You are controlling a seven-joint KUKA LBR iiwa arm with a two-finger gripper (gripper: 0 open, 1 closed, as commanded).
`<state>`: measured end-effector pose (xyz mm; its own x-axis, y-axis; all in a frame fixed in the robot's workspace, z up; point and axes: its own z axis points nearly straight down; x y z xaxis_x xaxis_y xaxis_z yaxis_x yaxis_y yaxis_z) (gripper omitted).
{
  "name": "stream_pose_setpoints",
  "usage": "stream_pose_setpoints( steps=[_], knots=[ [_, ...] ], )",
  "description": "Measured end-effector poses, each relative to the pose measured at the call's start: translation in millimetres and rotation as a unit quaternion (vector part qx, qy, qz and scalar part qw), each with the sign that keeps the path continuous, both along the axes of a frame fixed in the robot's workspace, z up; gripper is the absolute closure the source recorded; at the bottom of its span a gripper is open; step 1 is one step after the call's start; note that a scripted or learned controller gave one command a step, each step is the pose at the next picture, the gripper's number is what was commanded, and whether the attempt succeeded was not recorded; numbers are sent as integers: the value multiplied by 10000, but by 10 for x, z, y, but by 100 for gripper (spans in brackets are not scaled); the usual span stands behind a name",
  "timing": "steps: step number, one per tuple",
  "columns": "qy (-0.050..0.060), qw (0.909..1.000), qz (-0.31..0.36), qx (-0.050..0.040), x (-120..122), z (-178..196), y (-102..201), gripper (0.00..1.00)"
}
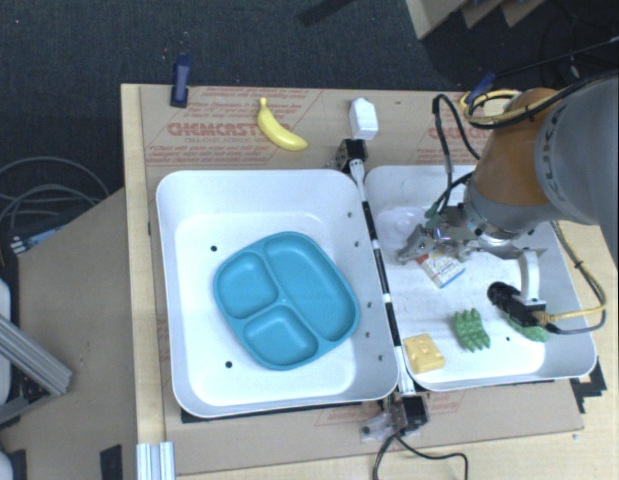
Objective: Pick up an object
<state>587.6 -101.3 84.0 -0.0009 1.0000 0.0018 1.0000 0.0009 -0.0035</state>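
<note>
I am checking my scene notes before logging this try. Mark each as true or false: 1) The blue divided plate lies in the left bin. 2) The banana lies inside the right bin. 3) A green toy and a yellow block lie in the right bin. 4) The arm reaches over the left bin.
1) The blue divided plate lies in the left bin: true.
2) False: the banana lies on the bench board, behind the bins.
3) The green toy and yellow block lie in the right bin: true.
4) False: the arm and its claw are over the right bin.
</note>
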Motion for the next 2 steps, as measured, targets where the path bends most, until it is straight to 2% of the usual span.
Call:
stream_pose_setpoints(
  steps=[1,2],
  knots=[
    [-24,10000,-4,-11,182,6,18,0],
    [-35,10000,-6,-15,186,106,18,100]
  ],
)
